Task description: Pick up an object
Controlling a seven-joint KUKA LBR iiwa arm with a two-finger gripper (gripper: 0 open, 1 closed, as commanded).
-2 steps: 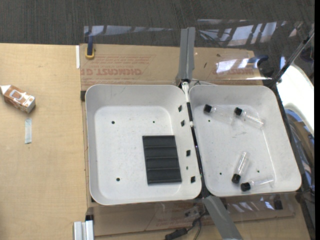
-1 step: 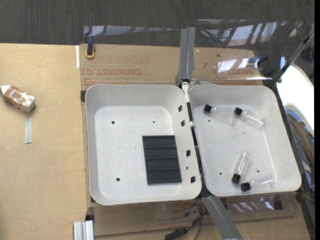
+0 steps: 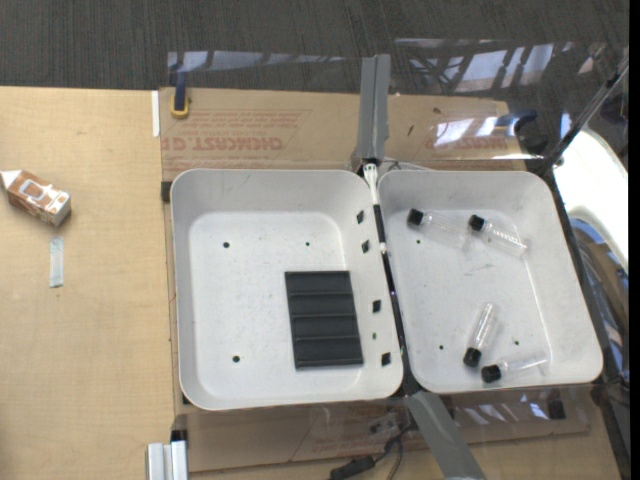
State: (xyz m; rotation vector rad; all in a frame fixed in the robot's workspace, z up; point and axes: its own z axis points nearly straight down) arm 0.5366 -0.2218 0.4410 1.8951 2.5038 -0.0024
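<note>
A black ribbed rectangular block [image 3: 323,318] lies flat in the left bin [image 3: 200,268], a little right of its middle. The right bin [image 3: 560,268] holds several clear plastic vials with black caps. One vial [image 3: 432,223] lies near the bin's upper left and another vial [image 3: 497,235] lies to its right. A third vial [image 3: 479,332] rests lower down, slanted, with its cap toward the front. One more vial [image 3: 515,368] lies by the bin's front rim.
A grey metal post [image 3: 374,108] stands behind the seam between the bins. Brown cardboard [image 3: 260,133] lies under both bins. A small printed carton [image 3: 38,197] and a pale strip [image 3: 56,263] sit on the wooden bench at the left.
</note>
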